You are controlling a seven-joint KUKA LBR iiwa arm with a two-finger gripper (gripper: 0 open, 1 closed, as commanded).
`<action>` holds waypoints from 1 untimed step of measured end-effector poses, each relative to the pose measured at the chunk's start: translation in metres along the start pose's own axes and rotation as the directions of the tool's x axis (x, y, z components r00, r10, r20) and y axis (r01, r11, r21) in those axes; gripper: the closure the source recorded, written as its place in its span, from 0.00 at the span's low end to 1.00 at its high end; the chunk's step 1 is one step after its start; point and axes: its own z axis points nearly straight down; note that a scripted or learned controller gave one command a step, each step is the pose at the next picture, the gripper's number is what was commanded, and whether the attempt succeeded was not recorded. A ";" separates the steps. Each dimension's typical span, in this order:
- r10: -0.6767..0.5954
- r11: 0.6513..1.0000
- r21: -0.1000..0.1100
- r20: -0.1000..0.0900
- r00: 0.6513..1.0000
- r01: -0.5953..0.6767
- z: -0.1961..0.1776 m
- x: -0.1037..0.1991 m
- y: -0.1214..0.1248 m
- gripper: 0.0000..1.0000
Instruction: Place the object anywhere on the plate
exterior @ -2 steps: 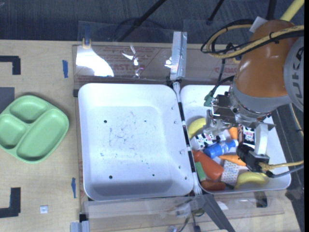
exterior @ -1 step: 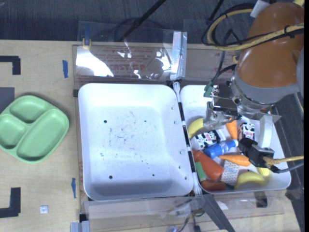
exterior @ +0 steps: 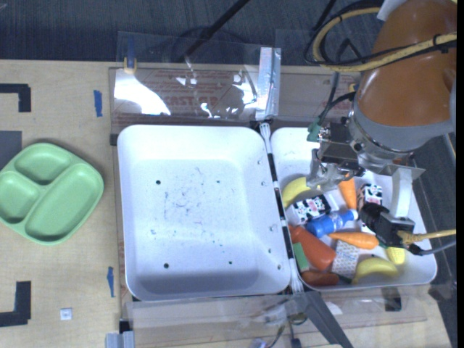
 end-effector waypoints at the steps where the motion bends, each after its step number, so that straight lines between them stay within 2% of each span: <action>1: -0.043 0.999 -0.001 -0.002 0.999 0.043 -0.042 0.023 0.027 1.00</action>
